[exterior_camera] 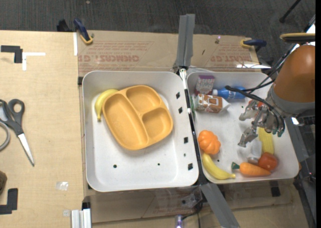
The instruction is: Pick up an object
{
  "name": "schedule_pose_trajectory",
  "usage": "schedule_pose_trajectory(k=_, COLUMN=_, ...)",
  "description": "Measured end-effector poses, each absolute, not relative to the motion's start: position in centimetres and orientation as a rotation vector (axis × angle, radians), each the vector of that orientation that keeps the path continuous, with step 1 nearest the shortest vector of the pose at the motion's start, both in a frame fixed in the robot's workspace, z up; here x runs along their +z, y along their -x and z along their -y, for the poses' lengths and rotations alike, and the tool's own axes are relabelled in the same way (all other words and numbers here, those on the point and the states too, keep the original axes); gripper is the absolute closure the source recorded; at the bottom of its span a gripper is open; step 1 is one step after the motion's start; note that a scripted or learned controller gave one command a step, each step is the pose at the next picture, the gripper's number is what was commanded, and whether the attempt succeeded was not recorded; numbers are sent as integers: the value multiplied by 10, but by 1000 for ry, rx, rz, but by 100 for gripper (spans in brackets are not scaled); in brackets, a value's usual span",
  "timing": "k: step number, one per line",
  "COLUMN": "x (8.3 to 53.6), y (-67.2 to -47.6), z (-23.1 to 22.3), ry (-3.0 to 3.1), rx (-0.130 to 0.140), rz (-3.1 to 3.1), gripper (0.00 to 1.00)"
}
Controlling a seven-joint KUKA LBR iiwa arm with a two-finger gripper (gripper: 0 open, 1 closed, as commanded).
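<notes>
Here the task names no single item, so the candidates are the things in the right bin point(296, 172). A small orange pumpkin point(209, 142) sits near the bin's left wall, with a banana point(216, 168) just below it. Along the front edge lie a carrot point(254, 170) and a red tomato point(268, 161), touching or nearly touching each other. A corn cob point(267, 141) lies just above the tomato. At the back of the bin are a purple carton point(205, 82), a brown and white carton point(210, 103) and a blue bottle point(231, 92). The gripper point(249, 128) hangs over the middle of this bin, beside the corn cob, with its two fingers apart and nothing between them. The left bin point(100, 172) holds an orange divided plate point(136, 116) with a second banana point(102, 100) against the plate's left rim. Scissors point(17, 127) lie on the bench at far left.
</notes>
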State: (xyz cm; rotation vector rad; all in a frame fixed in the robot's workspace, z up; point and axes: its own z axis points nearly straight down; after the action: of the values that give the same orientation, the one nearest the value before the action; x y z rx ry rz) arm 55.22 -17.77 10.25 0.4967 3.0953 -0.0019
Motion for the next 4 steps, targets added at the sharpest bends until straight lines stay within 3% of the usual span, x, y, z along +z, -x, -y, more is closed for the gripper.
schedule_pose_trajectory(k=1, x=113, y=-554, z=178, ry=-494, rx=-3, rz=-3091, gripper=100)
schedule_pose_trajectory(k=2, x=113, y=-554, z=178, ry=-494, rx=-3, rz=-3091, gripper=0)
schedule_pose_trajectory(k=3, x=92, y=-536, z=212, ry=-494, rx=0, rz=-3100, gripper=0)
schedule_pose_trajectory(k=4, x=103, y=-538, z=212, ry=-491, rx=-2, rz=-3094, gripper=100)
